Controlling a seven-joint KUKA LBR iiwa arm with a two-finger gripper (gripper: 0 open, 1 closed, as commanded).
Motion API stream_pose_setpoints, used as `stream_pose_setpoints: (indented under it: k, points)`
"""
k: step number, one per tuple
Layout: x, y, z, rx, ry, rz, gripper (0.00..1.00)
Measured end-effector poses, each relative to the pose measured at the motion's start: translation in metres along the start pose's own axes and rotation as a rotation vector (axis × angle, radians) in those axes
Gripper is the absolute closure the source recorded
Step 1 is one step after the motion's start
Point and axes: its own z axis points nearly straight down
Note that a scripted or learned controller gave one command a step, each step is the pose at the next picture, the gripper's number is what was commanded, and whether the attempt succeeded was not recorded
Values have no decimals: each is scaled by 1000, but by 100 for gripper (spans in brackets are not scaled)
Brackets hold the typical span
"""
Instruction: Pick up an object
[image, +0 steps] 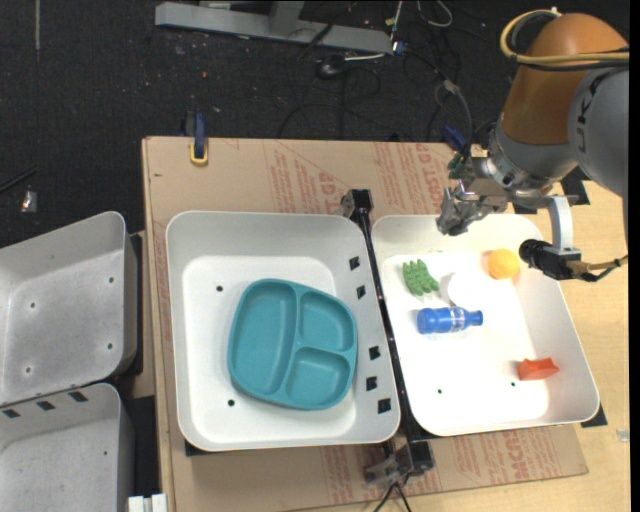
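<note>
The right bin (560, 400) holds a green ridged toy (420, 277), a blue bottle (449, 319) lying on its side, a yellow-orange ball (502, 263), a flat white round piece (465, 289) and a small orange-red block (537, 369). My gripper (457, 219) hangs above the bin's far edge, up and to the right of the green toy and left of the ball. Nothing shows between its fingers.
A teal divided plate (293, 344) lies in the left bin (200, 250). A black divider (375, 290) with clips runs between the bins. Both sit on a brown board (280, 170). White bin lids (60, 300) lie at far left. Cables cross the dark floor behind.
</note>
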Motion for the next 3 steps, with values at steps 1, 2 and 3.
stream_pose_setpoints:
  k: [1, 2, 3]
  points:
    - [48, 7, 8, 2, 0, 1, 100]
    - [95, 10, 4, 1, 0, 0, 100]
    - [154, -2, 2, 3, 1, -1, 100]
